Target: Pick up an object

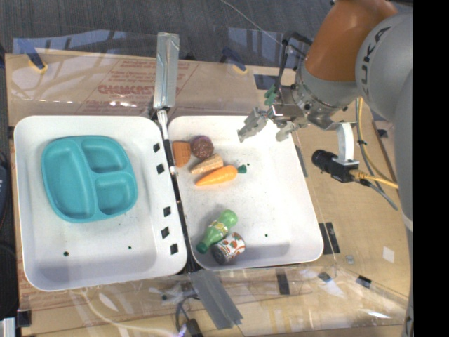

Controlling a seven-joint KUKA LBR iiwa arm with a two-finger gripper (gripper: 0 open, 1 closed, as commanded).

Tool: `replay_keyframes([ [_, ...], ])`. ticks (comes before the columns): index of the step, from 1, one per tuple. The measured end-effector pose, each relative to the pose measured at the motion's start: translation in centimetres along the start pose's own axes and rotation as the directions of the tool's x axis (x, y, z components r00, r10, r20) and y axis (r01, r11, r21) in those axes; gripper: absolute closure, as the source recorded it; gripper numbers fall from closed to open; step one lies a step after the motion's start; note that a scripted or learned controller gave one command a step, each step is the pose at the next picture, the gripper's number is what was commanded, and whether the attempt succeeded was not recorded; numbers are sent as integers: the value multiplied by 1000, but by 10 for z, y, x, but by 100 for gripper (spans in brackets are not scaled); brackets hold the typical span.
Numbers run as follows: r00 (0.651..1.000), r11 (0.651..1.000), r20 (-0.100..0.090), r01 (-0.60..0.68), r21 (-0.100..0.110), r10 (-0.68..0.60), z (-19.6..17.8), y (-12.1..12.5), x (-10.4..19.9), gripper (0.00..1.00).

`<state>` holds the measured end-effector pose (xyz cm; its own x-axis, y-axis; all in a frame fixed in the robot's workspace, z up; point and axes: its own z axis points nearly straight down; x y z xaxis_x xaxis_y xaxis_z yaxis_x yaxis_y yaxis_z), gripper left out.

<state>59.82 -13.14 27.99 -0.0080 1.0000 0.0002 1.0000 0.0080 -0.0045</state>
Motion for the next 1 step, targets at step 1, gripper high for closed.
replay_keyframes([
  [1,974,974,-1,226,1,-226,75,-53,32,0],
])
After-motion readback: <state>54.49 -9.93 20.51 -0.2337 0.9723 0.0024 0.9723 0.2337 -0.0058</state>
